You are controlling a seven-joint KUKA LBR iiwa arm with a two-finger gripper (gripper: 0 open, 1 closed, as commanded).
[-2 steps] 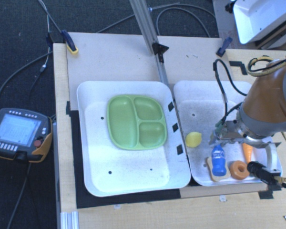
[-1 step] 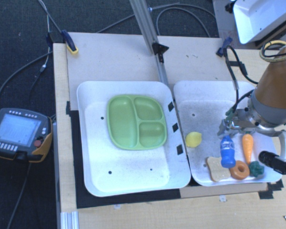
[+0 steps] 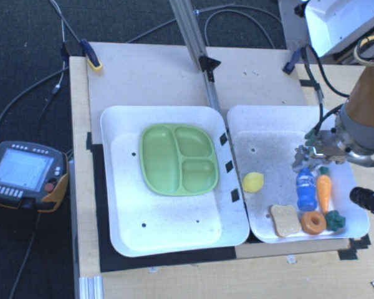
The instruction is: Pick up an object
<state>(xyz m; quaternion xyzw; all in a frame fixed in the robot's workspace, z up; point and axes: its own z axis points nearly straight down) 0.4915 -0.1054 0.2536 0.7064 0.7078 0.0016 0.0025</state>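
A divided plate (image 3: 177, 159) lies in the left bin (image 3: 121, 229). In the right bin (image 3: 262, 232), a lemon (image 3: 254, 182) sits near the left wall; right of it stand a bottle (image 3: 306, 189) and carrot (image 3: 324, 192) (side by side), with bread (image 3: 285, 220) and a doughnut (image 3: 313, 222) in front.

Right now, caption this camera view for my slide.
Claw hovers above blue bottle and carrot in right bin; green tray sits left.

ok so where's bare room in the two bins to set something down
Free: the left bin floor below the green tray, and the right bin around the yellow ball. Crowded: its lower right, with bottle, carrot, bread, donut, under the gripper.
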